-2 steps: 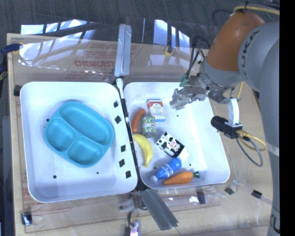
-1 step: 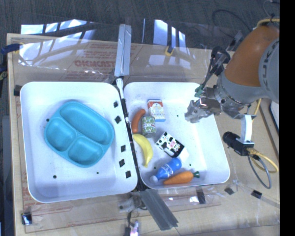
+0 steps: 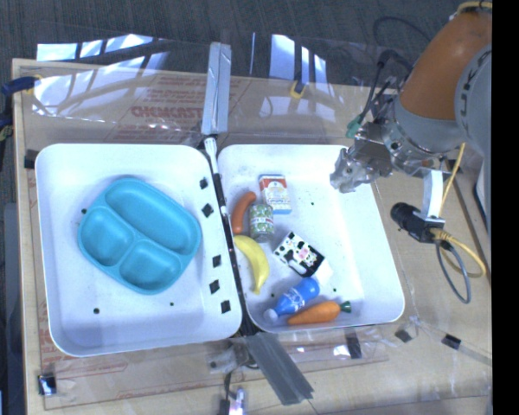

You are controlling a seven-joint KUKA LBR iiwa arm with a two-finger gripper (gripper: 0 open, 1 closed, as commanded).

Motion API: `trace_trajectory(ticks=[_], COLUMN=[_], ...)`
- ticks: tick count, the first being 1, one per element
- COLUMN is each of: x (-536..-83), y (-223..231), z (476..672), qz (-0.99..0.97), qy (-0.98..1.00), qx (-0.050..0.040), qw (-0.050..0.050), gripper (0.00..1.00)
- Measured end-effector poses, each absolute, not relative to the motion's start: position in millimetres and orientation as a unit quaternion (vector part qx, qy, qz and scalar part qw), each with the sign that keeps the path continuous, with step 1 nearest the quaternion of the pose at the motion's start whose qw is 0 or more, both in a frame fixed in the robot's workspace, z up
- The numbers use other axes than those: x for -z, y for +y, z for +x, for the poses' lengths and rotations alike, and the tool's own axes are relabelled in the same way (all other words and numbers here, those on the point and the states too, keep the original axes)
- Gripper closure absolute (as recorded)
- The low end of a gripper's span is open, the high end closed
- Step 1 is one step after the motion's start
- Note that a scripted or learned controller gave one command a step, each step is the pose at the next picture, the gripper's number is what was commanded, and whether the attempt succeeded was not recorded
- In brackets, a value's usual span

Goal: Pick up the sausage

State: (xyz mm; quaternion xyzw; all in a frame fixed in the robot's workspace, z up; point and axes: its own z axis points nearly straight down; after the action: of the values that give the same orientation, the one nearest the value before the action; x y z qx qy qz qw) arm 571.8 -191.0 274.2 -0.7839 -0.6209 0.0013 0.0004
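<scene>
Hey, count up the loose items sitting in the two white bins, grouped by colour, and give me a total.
Orange or reddish: 2, the reddish-orange sausage and orange carrot
Yellow: 1, the yellow banana
Blue: 2, the blue divided plate and blue bottle
Other: 3, small carton, green-labelled can, black-and-white cow-print box
Total: 8

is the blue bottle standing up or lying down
Lying down. The blue bottle rests on its side on the right bin's floor, beside the carrot.

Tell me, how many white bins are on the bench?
2. The left bin holds the blue plate; the right bin holds the sausage and other items.
</scene>
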Motion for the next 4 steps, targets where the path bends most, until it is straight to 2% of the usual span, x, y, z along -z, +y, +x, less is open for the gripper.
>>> trace_trajectory(ticks=[1, 2, 3, 4], x=[-298, -265, -252, -264], y=[-187, -195, -203, -202], z=[576.4, 553.0, 558.2, 567.5], qz=[-0.811, -0.864, -0.909, -0.947], qy=[-0.586, -0.504, -0.416, -0.321], qx=[-0.0020, -0.0026, -0.0023, -0.0016], qw=[0.001, 0.002, 0.002, 0.001], gripper=[1.00, 1.00, 1.00, 1.00])
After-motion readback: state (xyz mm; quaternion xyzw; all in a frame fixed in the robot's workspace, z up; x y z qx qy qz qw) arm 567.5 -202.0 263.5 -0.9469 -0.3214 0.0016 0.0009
